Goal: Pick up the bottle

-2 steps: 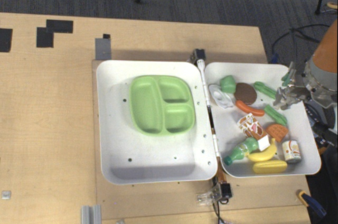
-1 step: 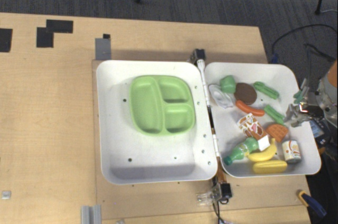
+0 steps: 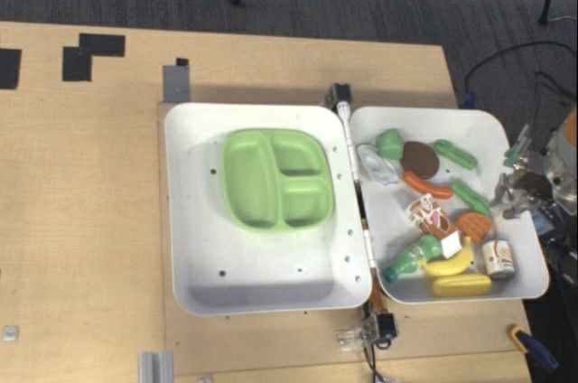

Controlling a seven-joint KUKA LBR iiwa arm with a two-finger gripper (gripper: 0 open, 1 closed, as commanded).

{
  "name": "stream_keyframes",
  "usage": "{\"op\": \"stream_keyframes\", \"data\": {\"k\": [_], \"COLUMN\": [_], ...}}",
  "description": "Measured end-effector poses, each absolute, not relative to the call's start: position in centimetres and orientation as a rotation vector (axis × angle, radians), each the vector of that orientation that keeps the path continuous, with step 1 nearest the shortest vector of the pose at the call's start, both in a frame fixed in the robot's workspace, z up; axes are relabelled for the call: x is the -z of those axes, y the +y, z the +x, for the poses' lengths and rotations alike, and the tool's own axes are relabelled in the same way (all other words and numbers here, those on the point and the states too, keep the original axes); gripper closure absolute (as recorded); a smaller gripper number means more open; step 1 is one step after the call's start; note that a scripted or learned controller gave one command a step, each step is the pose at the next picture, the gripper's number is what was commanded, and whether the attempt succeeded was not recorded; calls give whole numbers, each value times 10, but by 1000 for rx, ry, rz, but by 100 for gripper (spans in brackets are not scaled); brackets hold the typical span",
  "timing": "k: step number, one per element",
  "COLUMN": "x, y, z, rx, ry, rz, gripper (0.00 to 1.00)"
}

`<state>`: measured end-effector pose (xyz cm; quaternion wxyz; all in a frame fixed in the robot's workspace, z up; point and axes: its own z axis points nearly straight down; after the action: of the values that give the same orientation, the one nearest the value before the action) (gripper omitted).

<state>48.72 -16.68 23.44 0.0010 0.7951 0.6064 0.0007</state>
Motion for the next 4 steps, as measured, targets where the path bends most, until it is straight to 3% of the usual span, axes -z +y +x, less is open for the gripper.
{"op": "stream_keyframes", "data": {"k": [4], "x": [-276], "y": [-165], "z": [492], "rx": [-11], "ry": [1929], "rz": [2468], "gripper": [100]}}
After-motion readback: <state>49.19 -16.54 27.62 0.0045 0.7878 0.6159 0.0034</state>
